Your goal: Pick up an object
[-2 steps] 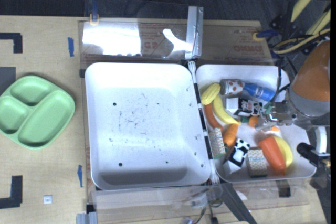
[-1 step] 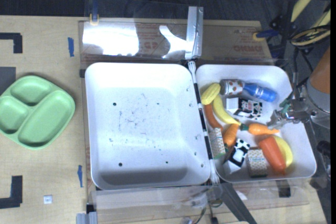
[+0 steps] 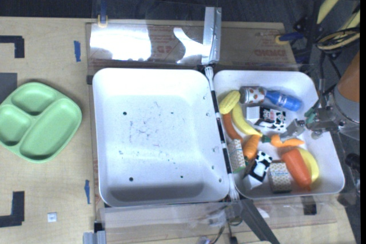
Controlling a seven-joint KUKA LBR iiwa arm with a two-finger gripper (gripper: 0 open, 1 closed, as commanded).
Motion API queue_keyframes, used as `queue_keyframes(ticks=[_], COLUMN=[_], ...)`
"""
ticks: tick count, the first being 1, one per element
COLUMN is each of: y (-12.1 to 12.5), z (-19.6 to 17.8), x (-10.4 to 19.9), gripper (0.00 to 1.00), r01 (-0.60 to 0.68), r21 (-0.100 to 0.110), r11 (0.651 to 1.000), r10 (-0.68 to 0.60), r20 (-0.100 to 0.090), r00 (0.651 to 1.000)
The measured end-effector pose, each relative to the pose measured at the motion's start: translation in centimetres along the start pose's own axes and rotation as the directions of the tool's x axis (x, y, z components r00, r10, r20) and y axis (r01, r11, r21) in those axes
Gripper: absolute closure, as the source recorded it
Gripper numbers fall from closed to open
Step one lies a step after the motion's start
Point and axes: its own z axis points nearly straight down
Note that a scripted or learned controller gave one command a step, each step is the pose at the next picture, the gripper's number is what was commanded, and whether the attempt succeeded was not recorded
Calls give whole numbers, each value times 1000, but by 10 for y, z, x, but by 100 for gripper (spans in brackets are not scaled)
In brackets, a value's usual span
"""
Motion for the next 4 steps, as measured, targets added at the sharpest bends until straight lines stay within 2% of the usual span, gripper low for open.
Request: queue_keyframes(ticks=[1,2,3,4], y=[14,-3,-23,-22], z=[85,91,92,82], x=[-11,-42,-9,-10], gripper=[0,0,0,100], r01=[95,197,-139,-140], r21=[-17,-11,-4,-7], r11=[995,980,990,990], r10=[-95,-197,139,140], r20=[10,-8,0,2], r00=[995,980,990,990])
